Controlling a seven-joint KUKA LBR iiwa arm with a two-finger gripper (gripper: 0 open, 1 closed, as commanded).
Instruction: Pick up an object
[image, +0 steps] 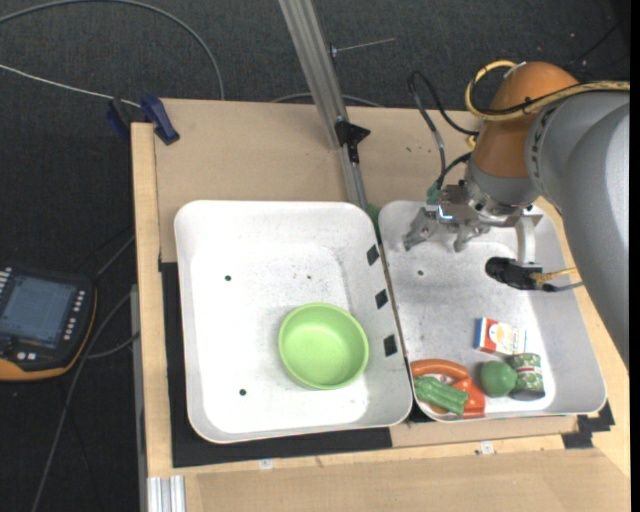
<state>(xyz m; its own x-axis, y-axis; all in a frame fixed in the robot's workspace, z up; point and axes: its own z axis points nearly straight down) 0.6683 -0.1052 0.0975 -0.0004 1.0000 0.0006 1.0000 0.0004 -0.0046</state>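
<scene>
In the left bin a green bowl sits upright near the front right corner; I judge it light, rigid plastic, smooth and a bit slippery, and its thin rim is the only place my fingers could pinch, one inside and one outside. In the right bin, crowded at the front edge, lie an orange tray with a green pepper-like toy on it, a round green ball just beside that, a small can touching the ball, and a white carton behind them. The carton looks light and stiff with flat sides, the easiest to squeeze; the ball may roll off, and the can's curved wall may slip. My gripper hangs over the back left corner of the right bin, well apart from all of these, fingers spread and holding nothing.
</scene>
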